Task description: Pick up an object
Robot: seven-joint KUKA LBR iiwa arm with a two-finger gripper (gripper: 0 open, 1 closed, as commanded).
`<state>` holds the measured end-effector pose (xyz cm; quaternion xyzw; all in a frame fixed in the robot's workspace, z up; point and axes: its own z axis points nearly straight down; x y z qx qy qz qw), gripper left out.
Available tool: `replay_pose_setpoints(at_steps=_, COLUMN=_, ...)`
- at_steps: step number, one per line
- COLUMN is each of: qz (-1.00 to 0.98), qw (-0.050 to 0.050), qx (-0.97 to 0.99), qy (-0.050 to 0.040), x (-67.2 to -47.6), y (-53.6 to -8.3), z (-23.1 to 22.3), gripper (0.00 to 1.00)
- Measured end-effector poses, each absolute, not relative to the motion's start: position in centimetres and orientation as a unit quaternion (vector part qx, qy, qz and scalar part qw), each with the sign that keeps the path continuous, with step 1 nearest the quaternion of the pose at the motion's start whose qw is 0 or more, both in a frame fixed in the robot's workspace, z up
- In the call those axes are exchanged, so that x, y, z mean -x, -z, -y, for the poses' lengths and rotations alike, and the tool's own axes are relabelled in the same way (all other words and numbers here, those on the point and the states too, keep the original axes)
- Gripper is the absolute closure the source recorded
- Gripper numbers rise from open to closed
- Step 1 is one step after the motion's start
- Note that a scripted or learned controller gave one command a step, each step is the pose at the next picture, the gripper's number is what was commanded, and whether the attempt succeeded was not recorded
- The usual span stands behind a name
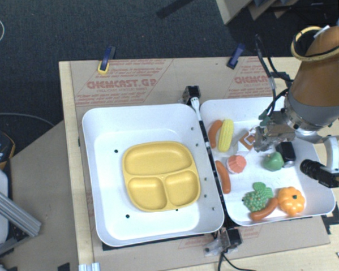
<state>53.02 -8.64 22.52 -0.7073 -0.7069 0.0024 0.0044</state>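
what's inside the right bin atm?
The right bin holds a corn cob lying against a carrot, a sausage, a pink slice, a green pepper, broccoli and an orange pepper. The hand covers whatever lies under it.

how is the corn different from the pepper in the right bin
The corn is pale yellow, long and ridged, lying near the bin's far left side. The pepper is orange, round and lobed, with a green stem, at the near right corner. Both are toy foods lying apart from the hand.

Divided tray in left bin, toy foods in right bin
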Motion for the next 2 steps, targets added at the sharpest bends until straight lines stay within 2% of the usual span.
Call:
replay_pose_setpoints(at_steps=1, qz=0.708, qw=0.004, qx=0.706, qy=-0.0022, x=-49.3, y=-21.3, z=5.6, gripper=1.0)
replay_pose_setpoints(at_steps=2, qz=0.708, qw=0.003, qx=0.706, qy=-0.0016, x=-47.5, y=-22.1, z=4.0, gripper=1.0)
